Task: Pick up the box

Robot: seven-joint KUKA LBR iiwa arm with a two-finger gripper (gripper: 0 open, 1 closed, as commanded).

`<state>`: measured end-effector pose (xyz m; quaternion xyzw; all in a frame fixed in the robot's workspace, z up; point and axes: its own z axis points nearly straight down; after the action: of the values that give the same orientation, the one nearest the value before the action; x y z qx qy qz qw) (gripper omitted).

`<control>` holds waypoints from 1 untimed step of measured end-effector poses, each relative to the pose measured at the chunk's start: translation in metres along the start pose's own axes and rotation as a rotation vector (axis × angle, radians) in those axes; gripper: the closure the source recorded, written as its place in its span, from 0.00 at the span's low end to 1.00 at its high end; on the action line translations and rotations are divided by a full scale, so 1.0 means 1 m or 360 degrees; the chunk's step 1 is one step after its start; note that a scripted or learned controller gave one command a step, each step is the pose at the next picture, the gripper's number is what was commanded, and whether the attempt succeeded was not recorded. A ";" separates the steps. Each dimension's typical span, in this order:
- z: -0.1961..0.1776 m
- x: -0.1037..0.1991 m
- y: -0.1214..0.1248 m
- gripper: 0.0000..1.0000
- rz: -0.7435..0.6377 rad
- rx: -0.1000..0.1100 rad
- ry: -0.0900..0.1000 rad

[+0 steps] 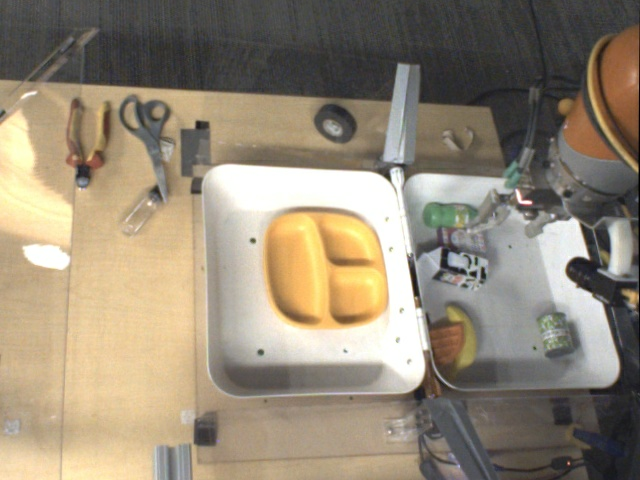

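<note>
Box (463, 266) lies flat near the left wall of the right bin (590, 373), below a green bottle (447, 213) — its long side tilted slightly across the bin. Gripper (503, 206) hangs over the bin's upper part, just right of the bottle; whether it is apart or together cannot be told. The box sits below and left of it — nearby.

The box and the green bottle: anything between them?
In the camera view, a small purple thing lies between the box and the green bottle.
</note>
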<state>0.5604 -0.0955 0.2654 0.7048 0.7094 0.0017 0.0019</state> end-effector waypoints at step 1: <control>0.158 -0.004 0.025 0.00 0.0261 -0.0005 0.0001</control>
<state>0.5858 -0.0991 0.1077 0.7606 0.6492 0.0030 0.0026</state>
